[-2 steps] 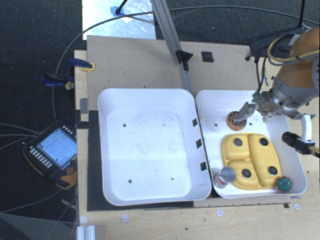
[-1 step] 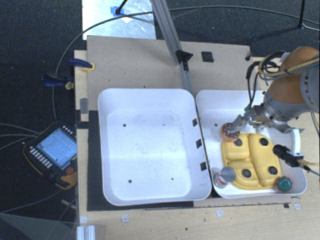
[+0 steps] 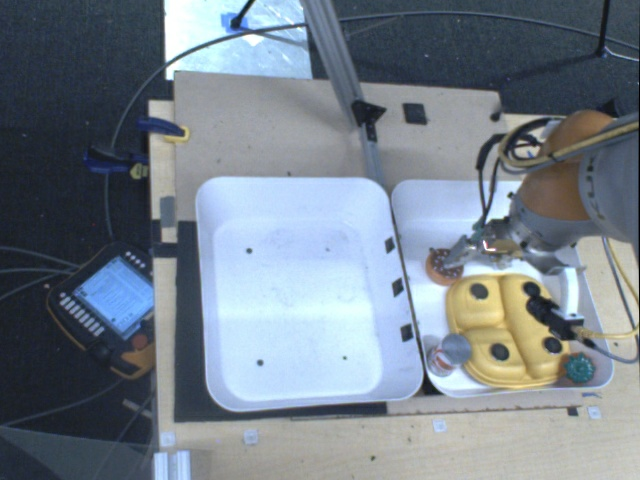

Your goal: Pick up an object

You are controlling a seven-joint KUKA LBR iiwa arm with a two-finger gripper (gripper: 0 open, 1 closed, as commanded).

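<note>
I have the gripper low in the right bin, near the divider between the two bins. Its fingers reach toward the small round brown object, which lies just on their left-bin side, touching or nearly so. I cannot tell how far they are parted, nor whether they grip anything. The yellow toy sits toward the table's front edge.

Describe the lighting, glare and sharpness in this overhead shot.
Camera view: even, soft light; the left bin looks washed out, nearly featureless; a bright glare patch on the floor sheet at top; the hand and small brown disc are soft and blurry; faint shadows.
</note>
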